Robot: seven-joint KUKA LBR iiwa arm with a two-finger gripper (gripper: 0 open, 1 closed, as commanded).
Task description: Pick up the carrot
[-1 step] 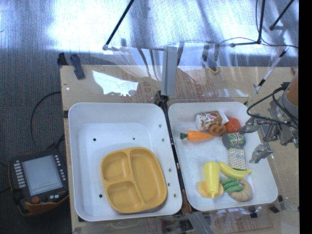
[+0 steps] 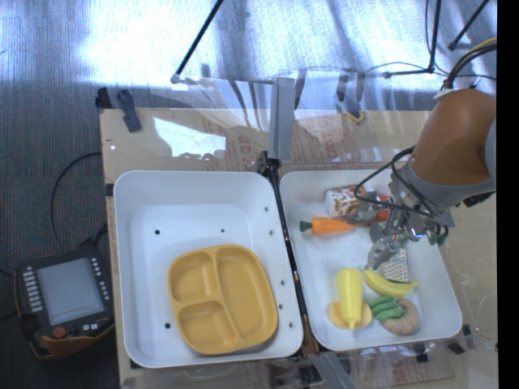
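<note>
The carrot, orange with a green stub at its left end, lies on its side in the upper left part of the right bin. My gripper hangs over the middle of that bin, a short way right of the carrot's tip and slightly nearer the front. It is not touching the carrot. The grey wrist and orange band rise above it at the right and hide part of the bin's far right corner.
The right bin also holds a snack packet, a pale wedge just below the gripper, a banana, a yellow bottle, a green pod and a tan pastry. A yellow divided plate lies in the left bin.
</note>
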